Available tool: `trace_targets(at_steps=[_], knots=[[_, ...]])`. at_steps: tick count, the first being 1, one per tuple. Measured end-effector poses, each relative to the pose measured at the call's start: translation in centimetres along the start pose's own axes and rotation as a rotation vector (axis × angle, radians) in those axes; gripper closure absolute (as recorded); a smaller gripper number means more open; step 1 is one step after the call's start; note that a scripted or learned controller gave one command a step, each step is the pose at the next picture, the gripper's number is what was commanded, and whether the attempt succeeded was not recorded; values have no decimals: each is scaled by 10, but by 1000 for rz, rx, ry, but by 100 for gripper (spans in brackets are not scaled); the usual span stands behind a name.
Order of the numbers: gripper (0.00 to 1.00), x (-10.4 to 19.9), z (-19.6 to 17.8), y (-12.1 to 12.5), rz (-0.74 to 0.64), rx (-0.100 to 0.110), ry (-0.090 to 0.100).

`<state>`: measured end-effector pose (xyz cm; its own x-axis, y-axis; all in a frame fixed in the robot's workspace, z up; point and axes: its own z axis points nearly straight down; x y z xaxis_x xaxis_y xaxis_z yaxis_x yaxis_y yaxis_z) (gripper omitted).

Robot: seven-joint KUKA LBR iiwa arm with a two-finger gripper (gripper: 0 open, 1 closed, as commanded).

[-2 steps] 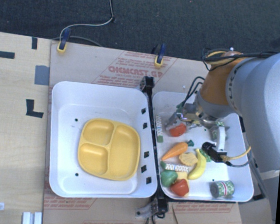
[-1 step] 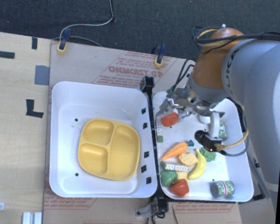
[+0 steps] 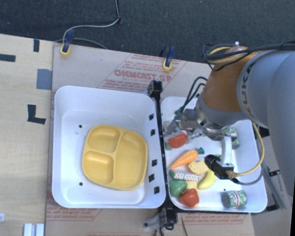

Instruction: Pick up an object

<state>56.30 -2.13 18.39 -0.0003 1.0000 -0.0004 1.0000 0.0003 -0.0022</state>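
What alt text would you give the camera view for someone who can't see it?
A grey and orange robot arm reaches from the right over the right white bin, which holds toy food including a carrot, a tomato and a small can. The left white bin holds a yellow divided plate.

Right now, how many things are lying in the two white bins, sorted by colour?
Yellow: 2, the divided plate in the left bin and the banana in the right bin
Red: 2, a tomato and a pepper
Orange: 1, the carrot
Green: 1, a vegetable
Tan: 1, a cracker
Grey: 1, the can
Total: 8 that I can tell apart
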Motion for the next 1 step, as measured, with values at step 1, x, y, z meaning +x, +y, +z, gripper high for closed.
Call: trace_targets(at_steps=[1], knots=[[100,48,0,-17,-2,0,1]])
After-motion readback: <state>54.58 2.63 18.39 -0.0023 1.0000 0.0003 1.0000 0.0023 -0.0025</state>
